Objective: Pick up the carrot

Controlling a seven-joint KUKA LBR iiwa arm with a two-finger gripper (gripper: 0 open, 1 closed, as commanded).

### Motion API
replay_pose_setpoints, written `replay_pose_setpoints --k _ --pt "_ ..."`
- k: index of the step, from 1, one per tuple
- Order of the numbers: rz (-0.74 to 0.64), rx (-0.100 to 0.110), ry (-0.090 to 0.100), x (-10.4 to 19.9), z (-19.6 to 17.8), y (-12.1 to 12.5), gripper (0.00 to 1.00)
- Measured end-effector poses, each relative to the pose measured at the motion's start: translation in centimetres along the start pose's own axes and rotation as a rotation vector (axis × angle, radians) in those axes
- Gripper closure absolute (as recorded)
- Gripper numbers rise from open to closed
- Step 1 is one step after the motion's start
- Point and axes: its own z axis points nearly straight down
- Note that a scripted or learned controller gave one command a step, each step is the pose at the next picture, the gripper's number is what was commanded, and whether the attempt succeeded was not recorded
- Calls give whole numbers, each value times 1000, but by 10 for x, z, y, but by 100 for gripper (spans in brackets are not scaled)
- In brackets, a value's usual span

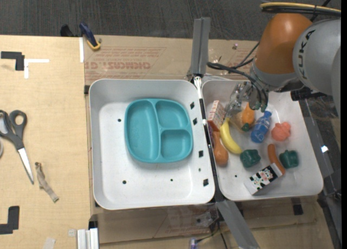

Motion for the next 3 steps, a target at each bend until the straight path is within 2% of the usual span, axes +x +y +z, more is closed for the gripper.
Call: replay_pose_setpoints --k 1,2,3 --pt "-48 -1 8 29 -88 50 100" --pt "-256 -1 7 30 -159 -22 100" --pt "-256 -1 7 31 -159 -22 0"
